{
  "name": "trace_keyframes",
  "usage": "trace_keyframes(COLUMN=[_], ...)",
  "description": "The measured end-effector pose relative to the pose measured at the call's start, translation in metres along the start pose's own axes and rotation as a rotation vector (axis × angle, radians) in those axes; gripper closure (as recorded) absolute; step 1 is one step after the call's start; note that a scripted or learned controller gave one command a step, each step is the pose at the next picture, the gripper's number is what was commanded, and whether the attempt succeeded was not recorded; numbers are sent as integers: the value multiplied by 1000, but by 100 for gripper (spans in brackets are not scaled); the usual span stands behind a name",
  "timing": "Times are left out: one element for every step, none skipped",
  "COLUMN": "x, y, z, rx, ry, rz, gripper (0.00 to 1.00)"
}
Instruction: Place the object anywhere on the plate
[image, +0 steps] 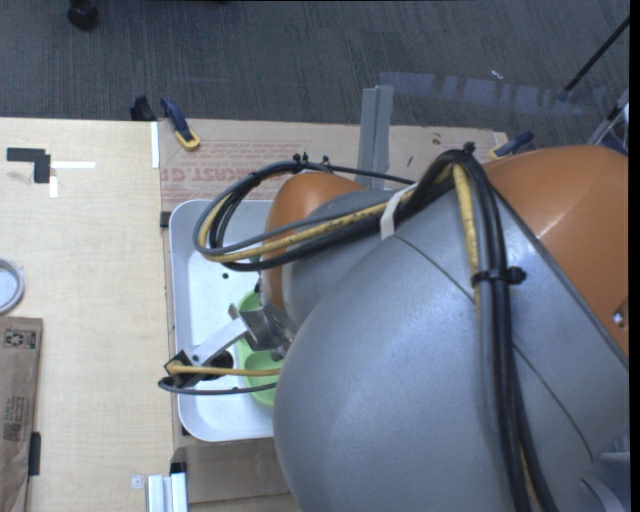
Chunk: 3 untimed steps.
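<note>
Arm over white bin, hides gripper: grip unreadable. Green plate peeks near bin's front edge. You're likely mid-placement; confirm object before release.

Arm is blocking most of your view: covering right part of white bin, running off right and bottom edges. Green plate is showing only as sliver under wrist. Pincer is sitting behind wrist hardware; its state is impossible to tell. Brown packet is getting cut by left edge.
</note>
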<state>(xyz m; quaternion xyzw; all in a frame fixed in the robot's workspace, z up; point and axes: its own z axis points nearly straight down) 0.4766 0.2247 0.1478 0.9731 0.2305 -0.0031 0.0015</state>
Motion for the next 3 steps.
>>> trace_keyframes(x=[-13, -31, -33], y=[27, 64, 111], z=[57, 57, 55], rx=[1, 0, 12], ry=[1, 1, 5], rz=[58, 73, 88], gripper=[100, 100, 100])
